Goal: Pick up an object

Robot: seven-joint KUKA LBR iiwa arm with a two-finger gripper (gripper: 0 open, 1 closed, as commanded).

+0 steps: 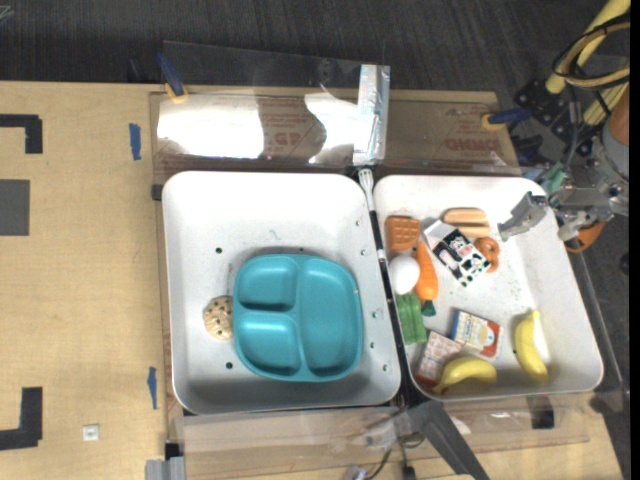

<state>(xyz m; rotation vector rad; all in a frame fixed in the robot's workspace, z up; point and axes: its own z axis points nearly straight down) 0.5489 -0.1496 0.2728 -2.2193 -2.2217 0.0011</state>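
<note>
My gripper (527, 214) hangs over the far right corner of the right white bin (585, 318), and whether it is apart or together I cannot tell from this slanted look down; nothing shows inside it. By my judgement I am at the approach step of the pick: no object is chosen by contact yet, and the next move calls for settling on one item, lining up above it, and coming down with enough clearance from its neighbours.

Nearest me, toward the far edge of that bin, lies a tan hot-dog-shaped toy (465, 218), and just beside it a black-and-white patterned box (458, 253) with a small round orange toy (488, 249) touching its right side. Along the bin's left wall sit an orange waffle-like block (403, 233), a white egg (404, 273), an orange carrot (427, 274) and a green strip (410, 318). Toward the near edge are a small red-and-white carton (476, 332) and two yellow bananas, one upright by the right wall (530, 344), one lying along the near edge (467, 372). The bananas stand apart from the rest, so they look the easier targets.

My arm (590, 193) enters low from the right edge, wrist tilted toward the bin.

In the left white bin (190, 218) rest a teal divided plastic tray (298, 313) and a speckled cookie (218, 317) by its left side.
</note>
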